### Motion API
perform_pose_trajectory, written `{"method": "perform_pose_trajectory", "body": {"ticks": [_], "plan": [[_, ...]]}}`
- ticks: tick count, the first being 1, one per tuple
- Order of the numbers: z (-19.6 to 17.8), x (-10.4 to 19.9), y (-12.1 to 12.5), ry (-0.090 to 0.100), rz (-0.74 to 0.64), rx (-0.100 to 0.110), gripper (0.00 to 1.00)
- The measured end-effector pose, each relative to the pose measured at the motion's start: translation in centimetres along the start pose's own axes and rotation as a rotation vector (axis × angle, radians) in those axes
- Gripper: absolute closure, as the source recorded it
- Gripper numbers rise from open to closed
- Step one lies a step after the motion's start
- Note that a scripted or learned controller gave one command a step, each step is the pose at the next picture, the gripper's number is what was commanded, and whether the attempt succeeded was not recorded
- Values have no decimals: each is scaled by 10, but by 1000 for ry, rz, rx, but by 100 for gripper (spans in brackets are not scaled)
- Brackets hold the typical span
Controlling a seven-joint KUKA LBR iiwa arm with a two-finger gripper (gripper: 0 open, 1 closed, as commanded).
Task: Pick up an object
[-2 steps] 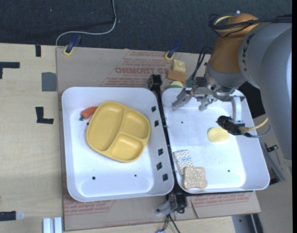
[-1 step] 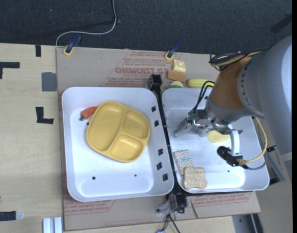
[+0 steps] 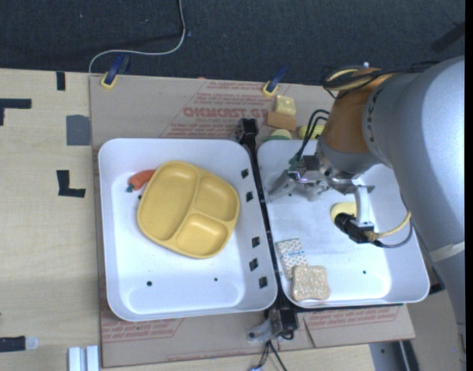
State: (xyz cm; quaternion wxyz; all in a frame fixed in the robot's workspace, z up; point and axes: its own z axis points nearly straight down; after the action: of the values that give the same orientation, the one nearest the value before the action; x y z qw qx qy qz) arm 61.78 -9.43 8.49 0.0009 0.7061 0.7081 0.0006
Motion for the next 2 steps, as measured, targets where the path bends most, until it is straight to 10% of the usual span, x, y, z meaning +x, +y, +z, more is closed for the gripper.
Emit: {"method": "perform_pose_trajectory", "body": {"ticks": [1, 2], "plan": [[-41, 0, 39, 0, 0, -3, 0], [3, -1, 44, -2, 1, 4, 0]]}}
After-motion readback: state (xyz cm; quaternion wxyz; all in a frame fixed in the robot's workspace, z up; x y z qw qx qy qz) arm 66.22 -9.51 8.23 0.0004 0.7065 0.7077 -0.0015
